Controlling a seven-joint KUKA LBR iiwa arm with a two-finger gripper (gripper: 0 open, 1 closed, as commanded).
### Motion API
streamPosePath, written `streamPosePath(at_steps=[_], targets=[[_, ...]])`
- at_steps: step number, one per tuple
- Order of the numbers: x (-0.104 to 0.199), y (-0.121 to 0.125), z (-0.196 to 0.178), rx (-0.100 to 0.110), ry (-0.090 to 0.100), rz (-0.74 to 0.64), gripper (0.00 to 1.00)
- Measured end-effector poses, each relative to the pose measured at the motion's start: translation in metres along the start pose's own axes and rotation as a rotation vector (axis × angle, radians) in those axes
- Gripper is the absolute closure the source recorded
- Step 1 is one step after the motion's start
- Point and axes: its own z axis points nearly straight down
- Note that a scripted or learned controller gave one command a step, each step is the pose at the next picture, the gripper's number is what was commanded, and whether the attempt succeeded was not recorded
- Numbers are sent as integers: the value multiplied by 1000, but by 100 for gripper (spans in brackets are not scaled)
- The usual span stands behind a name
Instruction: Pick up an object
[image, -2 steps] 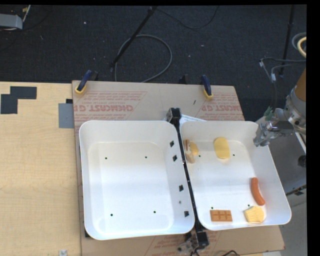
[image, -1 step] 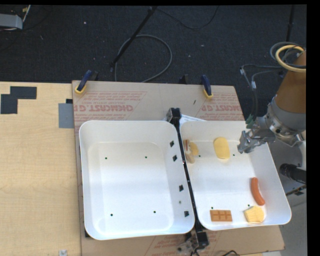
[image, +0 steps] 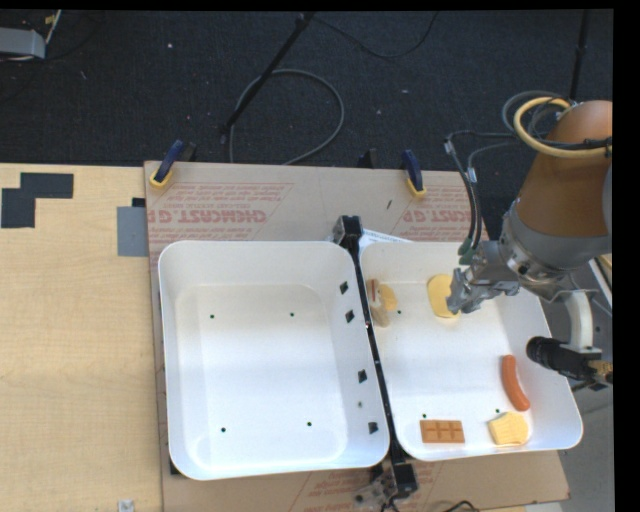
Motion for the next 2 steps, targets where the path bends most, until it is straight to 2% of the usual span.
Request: streamPosePath(at_steps=[1,2], targets=[[49,-4,18,1,0,0,100],[93,-19,21,1,0,0,100]])
